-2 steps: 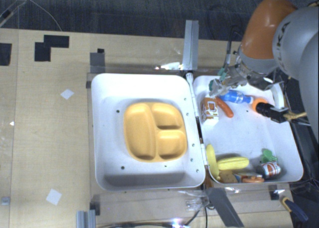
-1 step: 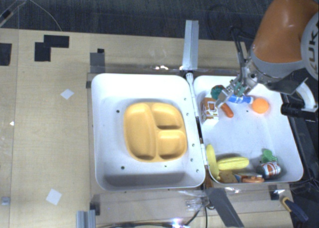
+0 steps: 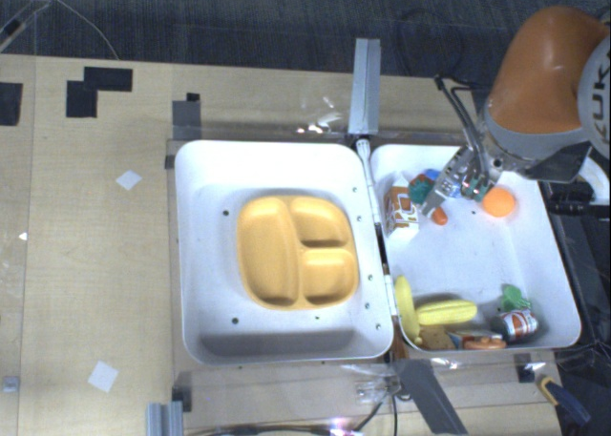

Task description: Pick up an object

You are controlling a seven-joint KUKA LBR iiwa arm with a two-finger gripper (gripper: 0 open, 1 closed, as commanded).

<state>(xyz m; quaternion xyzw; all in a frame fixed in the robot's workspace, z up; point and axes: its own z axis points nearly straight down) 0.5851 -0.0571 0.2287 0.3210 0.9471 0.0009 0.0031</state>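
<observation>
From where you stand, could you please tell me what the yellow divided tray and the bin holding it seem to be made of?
The yellow divided tray looks like moulded plastic, matte to satin: rounded compartments, even colour, soft sheen. The left white bin also looks like plastic, smooth and slightly glossy, with rounded corners and faint highlights; coated metal can't be excluded.

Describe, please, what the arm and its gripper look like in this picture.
The arm is bulky and rounded, with a broad orange band above a grey wrist section; part of a dark printed letter shows on the pale housing at the far right. Thin black cables run along the wrist. The gripper is small and metallic grey, with slim parts that look much narrower than the arm.
</observation>
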